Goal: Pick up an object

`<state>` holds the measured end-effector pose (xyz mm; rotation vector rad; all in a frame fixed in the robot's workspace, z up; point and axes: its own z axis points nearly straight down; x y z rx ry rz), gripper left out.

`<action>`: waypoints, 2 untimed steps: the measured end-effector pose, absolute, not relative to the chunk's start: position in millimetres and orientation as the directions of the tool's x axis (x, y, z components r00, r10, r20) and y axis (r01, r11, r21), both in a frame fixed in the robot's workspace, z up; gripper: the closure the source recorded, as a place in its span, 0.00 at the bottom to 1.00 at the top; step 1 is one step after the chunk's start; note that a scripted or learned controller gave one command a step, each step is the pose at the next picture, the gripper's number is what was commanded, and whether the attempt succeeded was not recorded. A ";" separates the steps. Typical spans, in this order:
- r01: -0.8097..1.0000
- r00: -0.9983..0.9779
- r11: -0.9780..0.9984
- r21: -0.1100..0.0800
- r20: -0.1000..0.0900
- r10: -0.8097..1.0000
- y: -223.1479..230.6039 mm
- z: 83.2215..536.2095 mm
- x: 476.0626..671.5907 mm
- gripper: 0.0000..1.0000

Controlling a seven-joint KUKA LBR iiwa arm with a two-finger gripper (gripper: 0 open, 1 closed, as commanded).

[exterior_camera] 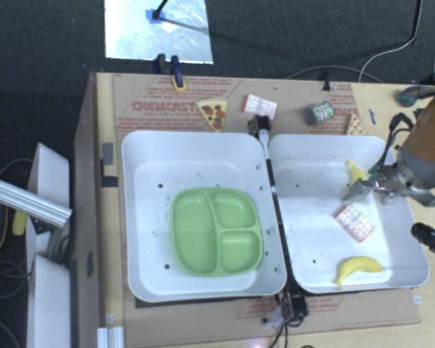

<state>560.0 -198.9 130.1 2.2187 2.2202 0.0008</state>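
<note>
In the right bin (304, 194) lie a yellow banana (359, 268) near the front edge, a pink and white packet (355, 222) in the middle, and a small yellow item (357, 171) near the back. My gripper (370, 193) hangs over the right bin's middle right, just above the packet and beside the small yellow item. It is open, with nothing between its fingers. The grey arm with its orange band (429, 133) comes in from the right and hides the bin's right rim.
The left bin (141, 165) holds a green divided plate (217, 230). Behind the bins, on the cardboard, lie a toy pizza slice (212, 113), a white packet (259, 106), a small green can (320, 112) and a cracker (354, 124). A black divider (270, 172) runs between the bins.
</note>
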 end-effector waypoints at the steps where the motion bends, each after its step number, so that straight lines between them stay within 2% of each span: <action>1: 1.000 -0.003 0.003 0.001 0.000 1.000 -206.0 90.9 631.6 0.00; 2: 1.000 -0.007 0.007 0.006 -0.003 1.000 -206.5 102.7 633.0 1.00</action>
